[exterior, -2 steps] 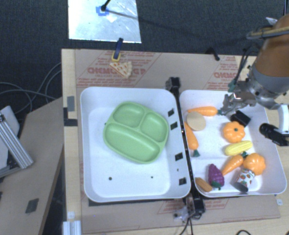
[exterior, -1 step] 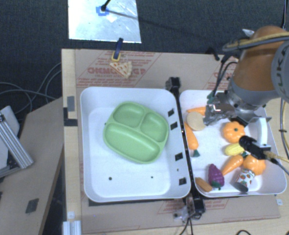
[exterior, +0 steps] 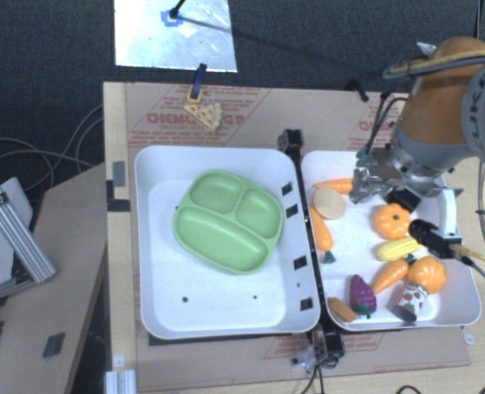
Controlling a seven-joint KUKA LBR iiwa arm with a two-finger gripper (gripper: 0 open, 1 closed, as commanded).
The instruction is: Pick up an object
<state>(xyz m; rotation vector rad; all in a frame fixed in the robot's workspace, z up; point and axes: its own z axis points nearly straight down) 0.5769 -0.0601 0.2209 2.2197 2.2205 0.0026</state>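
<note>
The arm comes in from the right and its end effector [exterior: 365, 185] hangs low over the far left part of the right bin [exterior: 468, 310], just beside a pale round piece [exterior: 331, 204] and the tip of a carrot [exterior: 334, 185] that lies along the bin's far side. I can't make out from here how the end effector is set; its tip is a dark, blurred shape against the white, and nothing clearly sits inside it. So as far as I can judge, nothing has been lifted yet: every toy I can see rests on the bin floor.

The pickings are all in that right bin. Near the middle sits a small pumpkin [exterior: 391, 220], with a corn cob [exterior: 398, 248] just on its near side. A second carrot [exterior: 320, 230] lies along the left wall. Toward the near edge there is a purple bunch [exterior: 362, 293], another carrot [exterior: 389, 275], a second orange pumpkin [exterior: 426, 273] and a small white and red thing [exterior: 409, 300] I can't name.

The left bin [exterior: 156, 302] holds a green divided plate [exterior: 228, 221], well apart from the arm.

My guess is the approach is done and the grasp itself, then the lift, are what remain. The pale piece or the far carrot looks like the likeliest target, being closest.
</note>
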